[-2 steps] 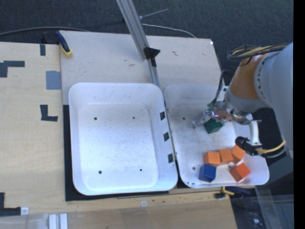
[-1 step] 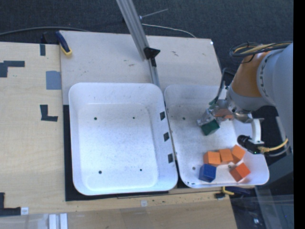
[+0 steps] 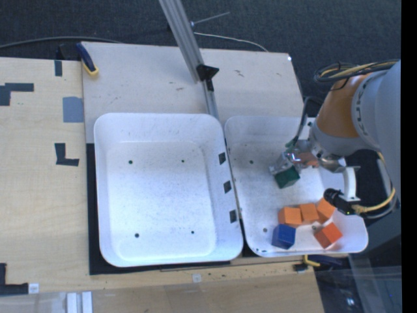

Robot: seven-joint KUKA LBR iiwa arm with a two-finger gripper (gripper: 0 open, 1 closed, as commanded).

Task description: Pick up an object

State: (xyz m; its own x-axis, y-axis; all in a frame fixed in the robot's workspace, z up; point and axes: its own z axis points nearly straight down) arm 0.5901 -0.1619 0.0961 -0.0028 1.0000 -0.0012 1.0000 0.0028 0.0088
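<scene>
Reaching in from the right, the grey arm (image 3: 374, 113) bends down over the right bin (image 3: 251, 142), its orange band sitting just above the wrist. The gripper (image 3: 290, 163) hangs low over the middle of that bin, directly above a dark green block (image 3: 286, 177), which sits tilted right at the fingertips; whether the block is pinched between them or merely beside them cannot be told at this slant. Toward the near edge of the same bin lies a cluster of blocks: an orange cube (image 3: 290, 215), a second orange block (image 3: 309, 212), a third (image 3: 326, 208) and a fourth (image 3: 328, 235), all close together, with a blue cube (image 3: 283, 236) just beside them. The left bin (image 3: 107, 135) sits alongside, touching the right one along their shared edge.
</scene>
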